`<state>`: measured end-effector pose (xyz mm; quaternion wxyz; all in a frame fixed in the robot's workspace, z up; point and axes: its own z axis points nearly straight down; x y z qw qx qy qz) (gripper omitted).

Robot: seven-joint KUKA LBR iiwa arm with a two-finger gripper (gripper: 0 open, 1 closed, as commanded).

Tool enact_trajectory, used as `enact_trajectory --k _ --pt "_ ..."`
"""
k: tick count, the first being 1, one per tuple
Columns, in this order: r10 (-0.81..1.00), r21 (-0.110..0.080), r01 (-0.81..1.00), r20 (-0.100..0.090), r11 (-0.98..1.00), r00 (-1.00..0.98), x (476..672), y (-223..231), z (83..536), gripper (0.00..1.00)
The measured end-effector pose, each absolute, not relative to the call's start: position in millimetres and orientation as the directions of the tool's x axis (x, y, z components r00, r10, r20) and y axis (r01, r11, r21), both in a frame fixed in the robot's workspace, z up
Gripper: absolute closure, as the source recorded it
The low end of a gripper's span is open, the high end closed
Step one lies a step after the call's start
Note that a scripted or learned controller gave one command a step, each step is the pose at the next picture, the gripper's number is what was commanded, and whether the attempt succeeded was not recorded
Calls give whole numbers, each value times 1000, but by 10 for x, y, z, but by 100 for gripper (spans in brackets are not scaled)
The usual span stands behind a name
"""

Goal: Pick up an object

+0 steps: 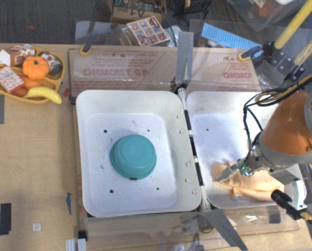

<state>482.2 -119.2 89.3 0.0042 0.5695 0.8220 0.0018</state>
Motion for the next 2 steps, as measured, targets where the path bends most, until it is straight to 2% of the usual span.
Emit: enact_trajectory --k 1,2 --pt "938 13 937 -7 348 -348 4833 -1202 1001 100" --pt "957 1 957 -1 291 -291 5663 -703 1848 100"
